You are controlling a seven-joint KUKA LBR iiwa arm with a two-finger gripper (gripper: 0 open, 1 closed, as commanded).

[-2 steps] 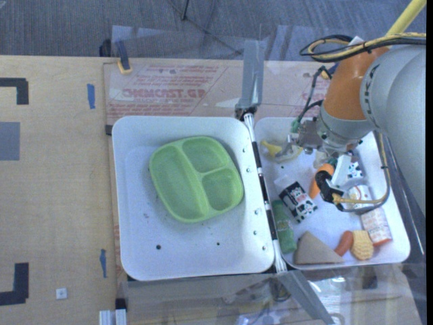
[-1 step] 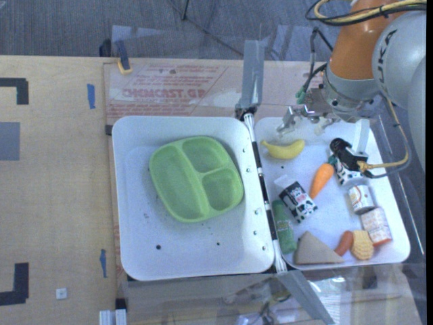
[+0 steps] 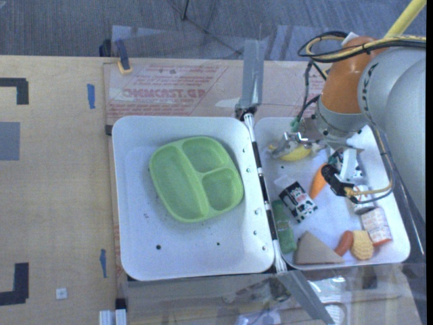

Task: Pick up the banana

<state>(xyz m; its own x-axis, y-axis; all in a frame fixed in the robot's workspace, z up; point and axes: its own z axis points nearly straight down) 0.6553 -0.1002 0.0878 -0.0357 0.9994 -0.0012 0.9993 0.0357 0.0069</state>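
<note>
Right now the gripper (image 3: 295, 139) sits low over the banana (image 3: 296, 154) in the right bin (image 3: 399, 249); whether it is grasping, I cannot tell.

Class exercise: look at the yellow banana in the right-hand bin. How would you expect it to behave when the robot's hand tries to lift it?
The banana looks small and smooth, probably a light toy, so it may slip. Its curved shape could make it rock or pivot if nudged. It lies near the right bin wall with the hand over it.
</note>
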